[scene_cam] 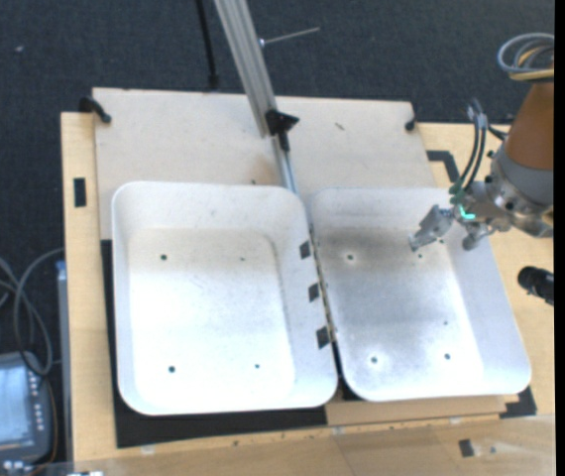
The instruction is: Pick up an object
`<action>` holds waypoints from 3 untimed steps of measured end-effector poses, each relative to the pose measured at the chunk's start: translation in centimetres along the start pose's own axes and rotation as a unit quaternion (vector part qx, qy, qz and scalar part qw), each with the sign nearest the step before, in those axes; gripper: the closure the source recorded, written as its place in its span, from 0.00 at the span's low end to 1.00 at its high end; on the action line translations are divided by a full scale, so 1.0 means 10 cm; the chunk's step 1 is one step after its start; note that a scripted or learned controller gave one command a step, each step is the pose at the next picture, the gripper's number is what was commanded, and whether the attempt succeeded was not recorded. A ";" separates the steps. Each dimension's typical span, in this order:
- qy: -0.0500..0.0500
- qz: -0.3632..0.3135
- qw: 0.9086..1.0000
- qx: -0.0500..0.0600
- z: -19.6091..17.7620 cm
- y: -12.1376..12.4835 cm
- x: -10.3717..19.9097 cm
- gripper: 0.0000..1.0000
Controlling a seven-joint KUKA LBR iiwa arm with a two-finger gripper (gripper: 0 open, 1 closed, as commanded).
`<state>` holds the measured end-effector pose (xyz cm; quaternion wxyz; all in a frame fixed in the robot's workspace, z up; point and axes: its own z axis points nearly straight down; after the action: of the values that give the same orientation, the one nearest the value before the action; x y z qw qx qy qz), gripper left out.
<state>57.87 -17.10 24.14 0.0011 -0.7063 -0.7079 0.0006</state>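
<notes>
**Clerk:** Grey item, entry one?

**Arm:** Grey arm (525,157), orange band above the wrist, mine. It reaches in over the far right corner of the right bin (491,296). My jaws are spread, with nothing between them. They hang over the bin floor close to its right wall.

**Clerk:** Entry two, the object to pick up. Location?

**Arm:** I cannot tell. Below and left of my jaws the right bin's floor is white with grey scuffing. It carries a few small dark dots (350,259), which I judge to be fixings in the tray rather than goods. I can make out nothing graspable there.

**Clerk:** So which way does the coming move go?

**Arm:** That is the one relation that matters, and I cannot fix it. With no target there is no bearing from my jaws and no long axis to square them to. My judgement is that a descent here would close on bare floor.

**Clerk:** Entry three, further out?

**Arm:** Dark clips (317,291) at the seam where the two bins touch. Beyond them is the left bin (124,206), well apart from my jaws, white with the same sort of dots.

**Clerk:** Last entry?

**Arm:** Pale wooden bench (79,266) under both bins. Farthest off, an aluminium post (243,38) slants up from behind the seam.
</notes>
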 end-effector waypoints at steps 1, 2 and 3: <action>0.000 0.000 1.000 -0.002 -0.02 0.01 0.00 0.00; -0.001 0.002 1.000 0.001 0.61 0.00 0.01 0.00; -0.001 0.003 1.000 0.001 1.23 0.01 0.04 0.00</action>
<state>57.96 -16.74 11.82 0.0010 -0.7083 -0.7059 0.0021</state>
